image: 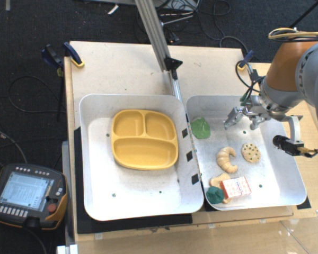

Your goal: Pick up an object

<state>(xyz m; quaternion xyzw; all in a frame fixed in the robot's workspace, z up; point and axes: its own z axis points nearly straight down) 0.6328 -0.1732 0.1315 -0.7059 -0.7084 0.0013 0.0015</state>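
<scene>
2 white bins. L bin [95, 194]: 1 yellow divided tray [145, 139]. R bin [286, 189]: 5 objs, namely 1 green leaf [200, 128], 1 croissant [228, 159], 1 cookie [250, 152], 1 red/white box [236, 187], 1 dark green piece [215, 194]. Gripper [245, 116] over R bin's far side, jaws spread, nothing between them.

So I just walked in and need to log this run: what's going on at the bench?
The arm's gripper hovers over the upper part of the right bin, with nothing between its fingers. Below it lie a cookie, a croissant, a green leaf-like piece, a small red-and-white box and a dark green item. The left bin holds a yellow divided tray. Nothing is picked up yet.
</scene>
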